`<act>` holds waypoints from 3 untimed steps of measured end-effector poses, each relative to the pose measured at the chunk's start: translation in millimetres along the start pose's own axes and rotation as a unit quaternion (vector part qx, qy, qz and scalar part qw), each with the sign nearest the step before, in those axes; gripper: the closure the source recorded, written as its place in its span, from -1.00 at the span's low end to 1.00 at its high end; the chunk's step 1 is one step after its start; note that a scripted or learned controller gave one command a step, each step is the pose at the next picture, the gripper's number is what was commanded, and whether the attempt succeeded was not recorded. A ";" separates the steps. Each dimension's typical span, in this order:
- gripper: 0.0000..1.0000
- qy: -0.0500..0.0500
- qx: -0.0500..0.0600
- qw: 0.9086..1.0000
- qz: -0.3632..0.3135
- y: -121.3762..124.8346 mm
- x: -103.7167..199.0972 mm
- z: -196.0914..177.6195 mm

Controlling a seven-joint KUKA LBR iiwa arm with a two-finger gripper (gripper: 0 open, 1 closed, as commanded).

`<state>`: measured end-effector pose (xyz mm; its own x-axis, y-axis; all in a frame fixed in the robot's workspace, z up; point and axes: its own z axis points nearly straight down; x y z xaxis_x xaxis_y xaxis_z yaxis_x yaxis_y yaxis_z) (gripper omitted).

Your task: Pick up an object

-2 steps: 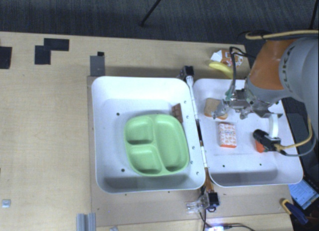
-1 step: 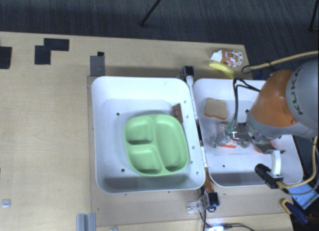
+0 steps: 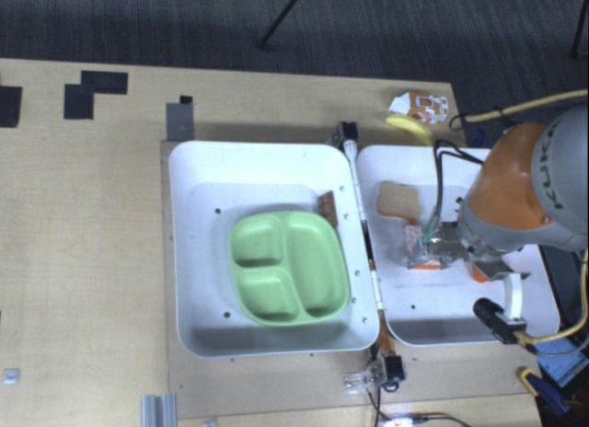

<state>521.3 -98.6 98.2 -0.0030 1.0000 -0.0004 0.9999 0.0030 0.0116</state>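
Gripper point(image 3: 429, 248) low in right bin point(image 3: 405, 319), over small orange item point(image 3: 425, 266) nr tan block point(image 3: 398, 200). Finger state: cannot tell. Step: approach/grasp. Next: close, lift straight up.

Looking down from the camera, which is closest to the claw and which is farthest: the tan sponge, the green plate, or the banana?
From the claw:
1. Tan sponge, in the same right bin, just up-left.
2. Green plate, in the left bin.
3. Banana, on the bench beyond the right bin.

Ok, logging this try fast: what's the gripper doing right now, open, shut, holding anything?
Gripper: low in the right bin, down among small items; cannot be told whether it is open, shut or holding anything.
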 end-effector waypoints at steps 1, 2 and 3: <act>1.00 0.001 0.004 1.000 -0.001 -32.5 48.6 -87.0; 1.00 0.001 0.004 1.000 -0.001 -32.3 80.4 -86.7; 1.00 0.001 0.005 1.000 -0.001 -24.3 99.1 -86.3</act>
<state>495.7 0.4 184.2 -0.0054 1.0000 0.0010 1.0000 0.0054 0.0018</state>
